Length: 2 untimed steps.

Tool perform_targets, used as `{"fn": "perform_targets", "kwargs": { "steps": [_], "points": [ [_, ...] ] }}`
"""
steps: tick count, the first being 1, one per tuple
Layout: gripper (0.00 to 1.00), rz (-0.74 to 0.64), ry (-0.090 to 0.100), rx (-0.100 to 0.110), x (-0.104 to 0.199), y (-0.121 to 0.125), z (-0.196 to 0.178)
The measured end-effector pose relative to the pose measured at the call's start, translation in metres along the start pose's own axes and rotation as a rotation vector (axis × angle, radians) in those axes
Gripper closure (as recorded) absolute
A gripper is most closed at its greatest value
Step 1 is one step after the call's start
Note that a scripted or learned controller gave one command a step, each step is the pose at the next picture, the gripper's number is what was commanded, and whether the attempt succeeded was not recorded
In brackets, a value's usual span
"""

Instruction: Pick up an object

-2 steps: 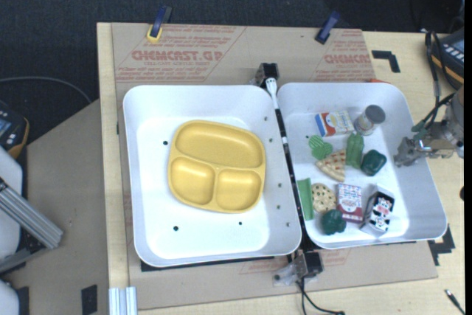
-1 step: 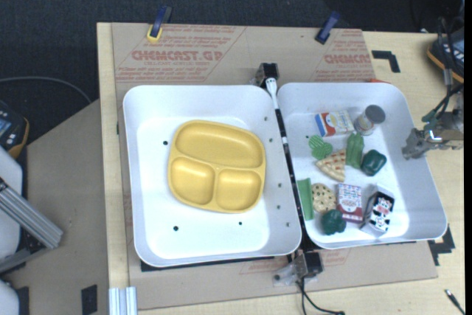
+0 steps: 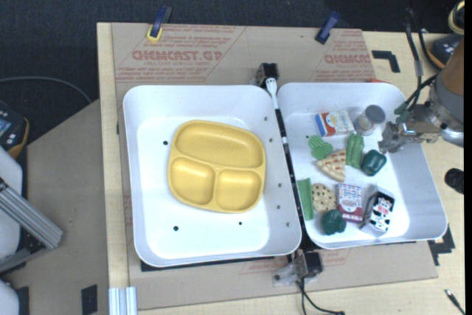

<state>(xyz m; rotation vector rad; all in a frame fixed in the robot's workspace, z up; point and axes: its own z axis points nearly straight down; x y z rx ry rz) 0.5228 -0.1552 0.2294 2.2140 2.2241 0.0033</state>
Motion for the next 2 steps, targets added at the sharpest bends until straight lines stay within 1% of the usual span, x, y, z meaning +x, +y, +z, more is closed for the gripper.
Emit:
{"fn": "perform_targets", "kwargs": {
  "steps": [1, 2],
  "points": [
    [1.0, 0.0, 0.0, 0.001, 0.047, 0.024, 0.012],
    [1.0, -0.002, 0.002, 0.001, 0.101, 0.039, 0.013]
  ]
}}
